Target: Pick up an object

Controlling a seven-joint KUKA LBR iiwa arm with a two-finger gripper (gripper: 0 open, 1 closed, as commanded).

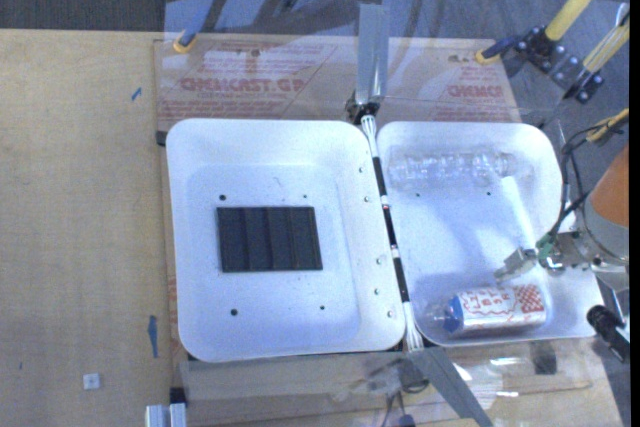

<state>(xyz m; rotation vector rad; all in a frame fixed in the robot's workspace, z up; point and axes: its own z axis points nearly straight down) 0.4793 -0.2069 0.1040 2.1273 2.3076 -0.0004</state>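
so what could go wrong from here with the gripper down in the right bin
1. The gripper sits just above the red-and-white bottle, which lies on its side against the right bin near wall; a round body like that may roll or slip out of a pinch.
2. The clear plastic bottle lies along the far wall; it is see-through and may be hard to locate.
3. The dark ribbed block lies flat in the left bin, leaving little edge to grip.

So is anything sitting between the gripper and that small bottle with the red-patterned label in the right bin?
Nothing visible. The gripper hangs just above the small bottle, with bare bin floor between them. The clear plastic bottle lies apart, along the right bin's far wall.
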